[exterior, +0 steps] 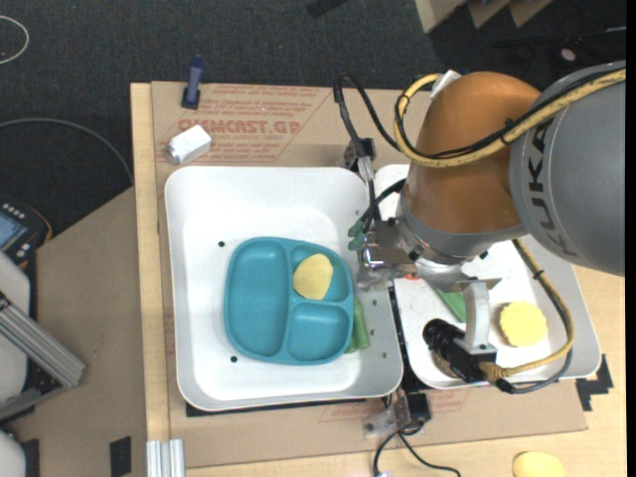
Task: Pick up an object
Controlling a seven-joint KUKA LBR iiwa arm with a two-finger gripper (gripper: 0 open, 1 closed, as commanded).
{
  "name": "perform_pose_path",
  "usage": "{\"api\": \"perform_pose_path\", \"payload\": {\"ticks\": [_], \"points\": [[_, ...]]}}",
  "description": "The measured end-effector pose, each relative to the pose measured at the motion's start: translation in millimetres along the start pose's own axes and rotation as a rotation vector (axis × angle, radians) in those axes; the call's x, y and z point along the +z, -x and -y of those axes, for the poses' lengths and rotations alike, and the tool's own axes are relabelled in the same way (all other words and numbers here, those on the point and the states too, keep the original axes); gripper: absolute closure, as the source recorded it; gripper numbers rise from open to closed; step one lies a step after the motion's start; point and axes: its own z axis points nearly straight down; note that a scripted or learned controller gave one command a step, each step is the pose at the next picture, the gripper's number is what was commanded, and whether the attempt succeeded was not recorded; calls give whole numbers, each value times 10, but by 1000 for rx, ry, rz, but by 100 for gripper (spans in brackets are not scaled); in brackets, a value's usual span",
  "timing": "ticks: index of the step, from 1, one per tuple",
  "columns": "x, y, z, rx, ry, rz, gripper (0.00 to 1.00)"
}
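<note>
A teal divided plate (278,301) lies in the left bin (199,227), with a pale yellow piece (314,276) in its upper right compartment. A thin green item (359,328) rests against the plate's right edge. In the right bin (581,336) sit a round yellow object (521,324) and a green item (452,301) partly under the arm. The big grey and orange arm hangs over the right bin. Its gripper (372,254) shows as metal parts low over the wall between the bins, just right of the yellow piece. Nothing visible is held in it.
The bins stand on a cardboard sheet (258,117), which carries a small white block (189,144) and a blue item (193,82) at the back left. Cables run along the bins' shared wall. A yellow object (537,463) lies off the bench at the front right.
</note>
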Motion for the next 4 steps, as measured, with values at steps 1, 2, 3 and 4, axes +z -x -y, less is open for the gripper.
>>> {"api": "perform_pose_path", "payload": {"ticks": [1, 2, 3, 4], "points": [[-1195, -393, -42, -3, 19, -3, 100], [-1229, -369, -34, 2, 7, 3, 100], [-1329, -374, -37, 1, 8, 3, 100], [-1429, -380, -41, 0, 10, 3, 100]]}}
